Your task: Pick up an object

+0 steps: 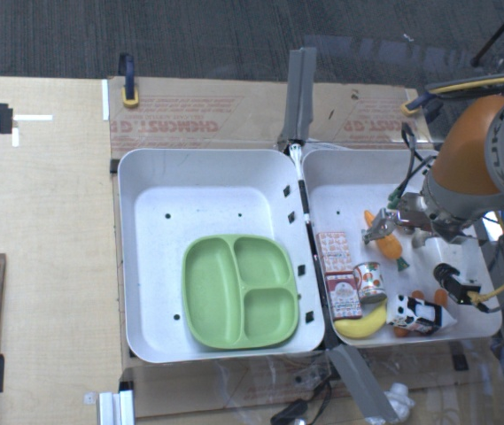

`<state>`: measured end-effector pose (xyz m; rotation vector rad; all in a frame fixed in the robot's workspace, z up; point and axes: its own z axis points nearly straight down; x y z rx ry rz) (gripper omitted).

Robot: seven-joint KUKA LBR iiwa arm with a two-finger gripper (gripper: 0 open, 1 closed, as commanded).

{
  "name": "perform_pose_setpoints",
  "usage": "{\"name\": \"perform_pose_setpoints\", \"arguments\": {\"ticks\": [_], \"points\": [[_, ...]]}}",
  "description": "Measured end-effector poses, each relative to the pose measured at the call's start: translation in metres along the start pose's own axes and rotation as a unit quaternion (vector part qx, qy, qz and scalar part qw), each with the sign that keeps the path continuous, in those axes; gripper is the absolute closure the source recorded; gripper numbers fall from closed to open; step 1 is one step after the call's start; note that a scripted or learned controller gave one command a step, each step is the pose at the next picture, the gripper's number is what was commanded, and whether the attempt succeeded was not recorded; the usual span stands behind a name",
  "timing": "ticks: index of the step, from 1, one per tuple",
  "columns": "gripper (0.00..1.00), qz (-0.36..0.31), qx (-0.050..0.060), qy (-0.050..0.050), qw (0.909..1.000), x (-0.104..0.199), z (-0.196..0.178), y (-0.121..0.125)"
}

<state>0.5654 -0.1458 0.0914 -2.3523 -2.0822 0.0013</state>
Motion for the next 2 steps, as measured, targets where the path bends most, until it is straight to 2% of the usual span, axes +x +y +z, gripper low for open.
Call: {"name": "perform_pose_setpoints", "arguments": {"ticks": [1, 2], "points": [[1.00, 0.002, 0.000, 0.000, 1.0000, -0.001, -0.009, 0.000], [1.00, -0.205, 0.000, -0.001, 0.9787, 0.059, -0.135, 0.047]]}}
